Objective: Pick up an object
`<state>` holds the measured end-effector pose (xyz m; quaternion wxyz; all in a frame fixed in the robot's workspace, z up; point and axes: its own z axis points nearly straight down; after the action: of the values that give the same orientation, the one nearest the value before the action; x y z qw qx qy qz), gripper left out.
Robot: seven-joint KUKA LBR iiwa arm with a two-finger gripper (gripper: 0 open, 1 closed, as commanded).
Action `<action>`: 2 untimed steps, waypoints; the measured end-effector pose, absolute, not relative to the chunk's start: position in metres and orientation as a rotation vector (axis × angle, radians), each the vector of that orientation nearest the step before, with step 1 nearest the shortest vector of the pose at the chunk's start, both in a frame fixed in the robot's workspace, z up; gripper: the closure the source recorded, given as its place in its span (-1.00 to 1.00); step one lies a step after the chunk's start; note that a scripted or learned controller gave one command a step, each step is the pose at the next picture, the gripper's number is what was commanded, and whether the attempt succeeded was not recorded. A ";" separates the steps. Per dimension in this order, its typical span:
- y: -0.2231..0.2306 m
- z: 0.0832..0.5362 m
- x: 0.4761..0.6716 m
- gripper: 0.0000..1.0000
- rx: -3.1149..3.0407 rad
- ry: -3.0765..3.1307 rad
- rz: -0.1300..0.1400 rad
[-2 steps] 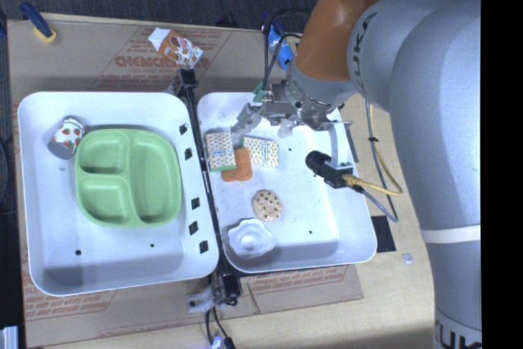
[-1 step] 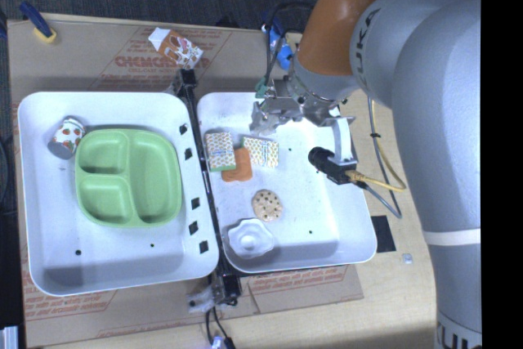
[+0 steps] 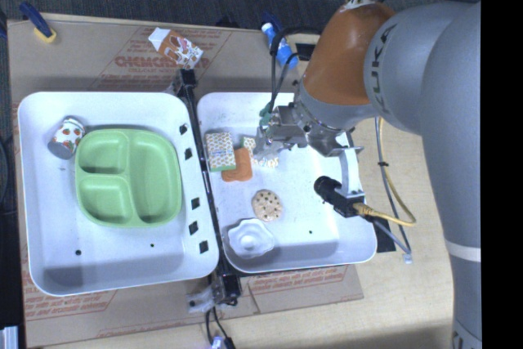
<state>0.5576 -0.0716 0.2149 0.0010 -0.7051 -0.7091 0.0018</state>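
My gripper (image 3: 264, 145) hangs low over the upper left part of the right bin (image 3: 315, 245). Just below it lies a small pale patterned piece (image 3: 266, 162), partly hidden by the gripper. To its left an orange block (image 3: 239, 167) rests against a green-checked packet (image 3: 219, 149). A round speckled cookie (image 3: 266, 205) lies nearer the front. At the front rim of that bin sits a white cup-like object (image 3: 250, 239).
The left bin (image 3: 41, 257) holds a green divided plate (image 3: 128, 176) and a small crumpled silver-red thing (image 3: 66, 136) at its back left. A black divider (image 3: 198, 176) runs between the bins. A wrapped item (image 3: 176, 49) lies on the cardboard behind them.
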 end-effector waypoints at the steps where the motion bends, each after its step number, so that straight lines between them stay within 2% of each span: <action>1: -0.071 0.215 0.558 -1.00 -2.214 -2.227 0.005; 2: -0.018 0.275 0.515 -1.00 -2.213 -2.228 0.000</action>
<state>0.5147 -0.0181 0.2746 0.0007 -0.7047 -0.7095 0.0001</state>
